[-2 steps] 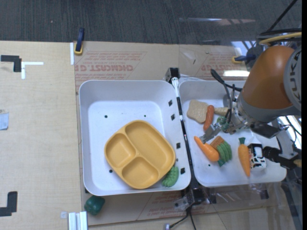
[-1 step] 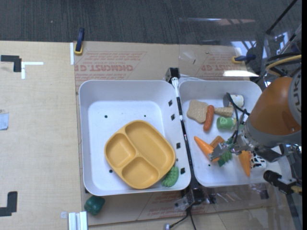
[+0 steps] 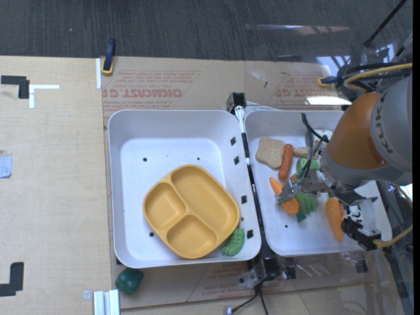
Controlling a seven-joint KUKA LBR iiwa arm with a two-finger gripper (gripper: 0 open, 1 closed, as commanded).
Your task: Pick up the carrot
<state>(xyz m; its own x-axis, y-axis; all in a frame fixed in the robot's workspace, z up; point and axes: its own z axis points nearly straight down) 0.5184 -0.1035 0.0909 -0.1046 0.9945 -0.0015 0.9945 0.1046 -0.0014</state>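
Note:
Several toy foods lie in the right bin [image 3: 367,195]. A short orange carrot [image 3: 289,207] with green leaves [image 3: 306,202] lies near the bin's middle. A small orange piece [image 3: 275,185] sits just to its left. A longer orange carrot-like piece [image 3: 335,219] lies toward the right, close to the front wall. My gripper [image 3: 290,191] hangs low over the short carrot and the small orange piece, right above them. The arm's orange band [image 3: 354,136] rises behind it and hides part of the bin's right side.
A bread slice [image 3: 269,152] and a reddish sausage [image 3: 286,161] lie at the back of the right bin. The left bin [image 3: 131,143] holds a yellow divided plate [image 3: 190,210] and a green vegetable [image 3: 233,241] at its front right corner. A dark green pepper [image 3: 129,280] sits on the bench outside.

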